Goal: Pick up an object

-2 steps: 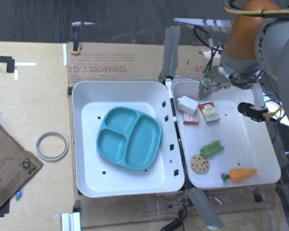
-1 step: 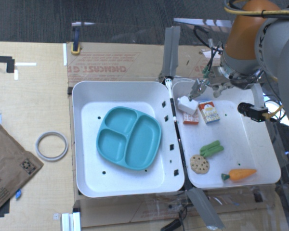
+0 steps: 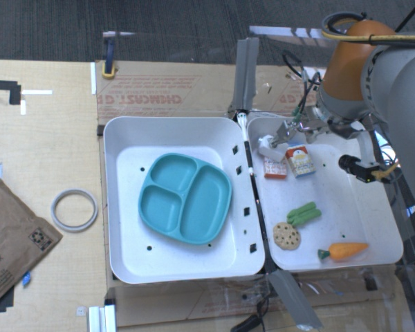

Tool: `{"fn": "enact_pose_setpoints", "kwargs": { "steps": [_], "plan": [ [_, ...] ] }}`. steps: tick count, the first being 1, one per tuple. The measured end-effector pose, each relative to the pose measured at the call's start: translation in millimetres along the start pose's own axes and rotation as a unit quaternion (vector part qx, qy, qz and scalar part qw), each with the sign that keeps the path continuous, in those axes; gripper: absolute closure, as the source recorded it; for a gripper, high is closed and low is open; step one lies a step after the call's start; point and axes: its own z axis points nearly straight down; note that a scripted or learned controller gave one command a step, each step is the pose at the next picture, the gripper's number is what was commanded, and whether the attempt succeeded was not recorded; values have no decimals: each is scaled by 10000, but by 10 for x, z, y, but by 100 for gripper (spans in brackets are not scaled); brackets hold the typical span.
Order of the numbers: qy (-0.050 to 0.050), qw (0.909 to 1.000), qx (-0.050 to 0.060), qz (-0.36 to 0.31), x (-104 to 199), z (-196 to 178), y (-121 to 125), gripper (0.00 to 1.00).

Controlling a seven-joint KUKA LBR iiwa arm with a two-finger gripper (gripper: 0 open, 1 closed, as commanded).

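Your bench carries two shallow white bins side by side. Left bin (image 3: pixel 117 206): one teal divided plate (image 3: pixel 185 198), three compartments, lying flat near the middle. Right bin (image 3: pixel 373 213): a small white-and-orange carton (image 3: pixel 301 161) beside a flat red-and-white packet (image 3: pixel 275 169) toward the far left corner; a green toy vegetable (image 3: pixel 303 214) mid-bin; a round brown cookie (image 3: pixel 286 236) just below it; an orange carrot with green top (image 3: pixel 343 252) near the front edge. Your arm enters from the right, and its gripper (image 3: pixel 283 135) hangs over the far left corner of the right bin, just above the carton and packet; whether the claw is released or clenched you cannot tell. Left of the bins, on the wooden bench: a grey tape ring (image 3: pixel 75 209) and a brown cardboard box (image 3: pixel 10 237).
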Motion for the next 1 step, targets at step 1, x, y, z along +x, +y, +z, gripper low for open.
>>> {"fn": "enact_pose_setpoints", "kwargs": {
  "steps": [1],
  "plan": [
    [9,9981,-77,618,-291,72,-361,0]
  ]
}}
